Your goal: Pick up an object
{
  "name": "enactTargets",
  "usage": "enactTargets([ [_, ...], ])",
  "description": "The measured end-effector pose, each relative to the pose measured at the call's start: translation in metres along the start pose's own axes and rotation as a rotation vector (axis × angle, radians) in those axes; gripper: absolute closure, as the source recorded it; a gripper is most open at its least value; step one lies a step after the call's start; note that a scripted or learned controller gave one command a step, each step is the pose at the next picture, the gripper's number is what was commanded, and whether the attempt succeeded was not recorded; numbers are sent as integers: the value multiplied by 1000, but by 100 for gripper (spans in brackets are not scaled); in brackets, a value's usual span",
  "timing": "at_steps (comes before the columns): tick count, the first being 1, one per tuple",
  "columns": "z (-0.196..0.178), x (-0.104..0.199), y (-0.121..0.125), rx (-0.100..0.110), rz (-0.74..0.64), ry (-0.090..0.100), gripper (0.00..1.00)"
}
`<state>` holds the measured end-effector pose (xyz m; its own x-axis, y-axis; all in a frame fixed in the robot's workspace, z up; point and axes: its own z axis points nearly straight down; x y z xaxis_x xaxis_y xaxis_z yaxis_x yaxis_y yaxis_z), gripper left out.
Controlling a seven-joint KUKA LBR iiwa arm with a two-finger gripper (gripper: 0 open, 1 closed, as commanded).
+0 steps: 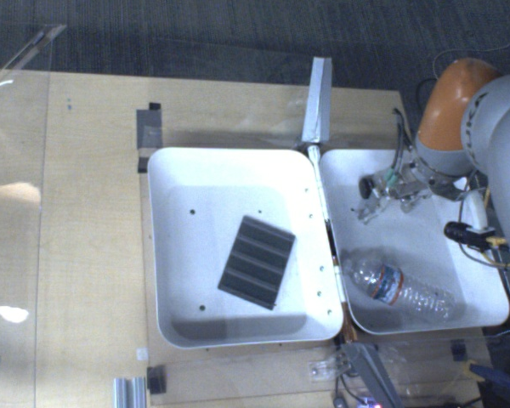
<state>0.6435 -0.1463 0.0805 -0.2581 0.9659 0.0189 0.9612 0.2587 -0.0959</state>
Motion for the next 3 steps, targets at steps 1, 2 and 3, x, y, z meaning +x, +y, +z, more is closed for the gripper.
enactTargets([
  [1,0,-1,1,-3,44,8,0],
  [2,0,4,2,-7,62,-2,0],
  [3,0,-2,2,-5,60,14,0],
])
